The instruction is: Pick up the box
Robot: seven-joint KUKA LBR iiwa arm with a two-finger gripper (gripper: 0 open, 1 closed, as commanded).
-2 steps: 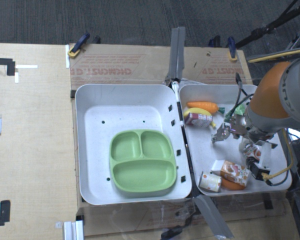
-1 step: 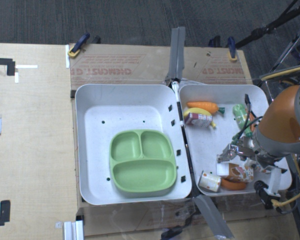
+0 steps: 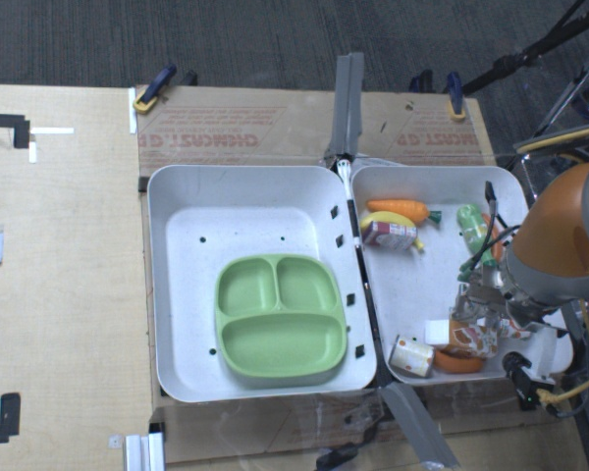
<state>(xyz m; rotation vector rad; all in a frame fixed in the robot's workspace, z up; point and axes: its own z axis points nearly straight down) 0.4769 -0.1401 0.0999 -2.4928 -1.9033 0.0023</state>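
jaws (image 3: 479, 307) over box (image 3: 474, 339); near right bin (image 3: 393, 263) front edge

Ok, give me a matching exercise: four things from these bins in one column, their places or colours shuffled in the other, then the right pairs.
Things:
1. divided plate
2. carrot
3. banana
4. green bottle

Places or colours:
A. orange, at the right bin's far edge
B. right bin, far right side, near the arm
C. light green, alone in the left bin
D. yellow, just below the carrot

Pairs: 1-C, 2-A, 3-D, 4-B
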